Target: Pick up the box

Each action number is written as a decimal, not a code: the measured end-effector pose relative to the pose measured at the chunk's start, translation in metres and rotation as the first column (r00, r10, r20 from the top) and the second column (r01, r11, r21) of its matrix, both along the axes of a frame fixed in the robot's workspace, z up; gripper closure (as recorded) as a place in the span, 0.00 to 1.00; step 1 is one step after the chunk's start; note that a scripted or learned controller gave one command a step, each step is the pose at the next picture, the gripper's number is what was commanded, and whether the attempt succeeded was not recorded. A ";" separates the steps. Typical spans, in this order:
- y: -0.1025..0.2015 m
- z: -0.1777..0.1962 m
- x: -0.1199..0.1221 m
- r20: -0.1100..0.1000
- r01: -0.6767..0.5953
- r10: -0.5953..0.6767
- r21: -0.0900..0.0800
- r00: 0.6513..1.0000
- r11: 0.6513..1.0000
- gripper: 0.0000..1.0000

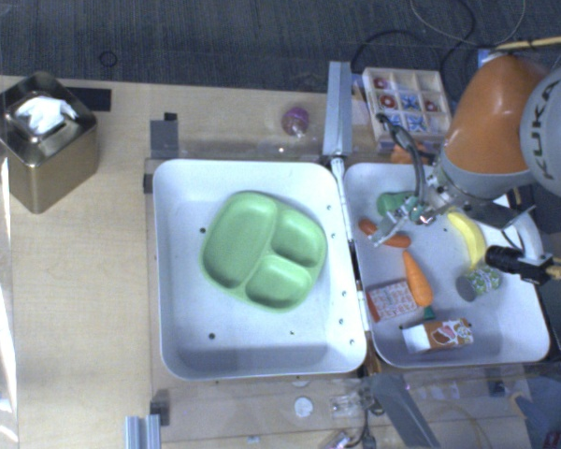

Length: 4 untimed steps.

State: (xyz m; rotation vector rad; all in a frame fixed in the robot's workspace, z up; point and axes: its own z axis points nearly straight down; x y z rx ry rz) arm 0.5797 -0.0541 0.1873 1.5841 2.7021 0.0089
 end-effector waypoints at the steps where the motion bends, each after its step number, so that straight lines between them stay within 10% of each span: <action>1: 0.057 -0.002 0.020 -0.005 0.237 -0.237 0.002 0.971 0.971 0.00; 2: -0.016 0.062 -0.005 -0.002 0.435 -0.435 0.003 0.901 0.901 0.00; 3: -0.036 -0.017 0.027 -0.008 0.446 -0.446 0.001 0.895 0.895 0.00; 4: -0.042 -0.097 -0.014 0.002 0.515 -0.515 0.007 0.857 0.857 0.00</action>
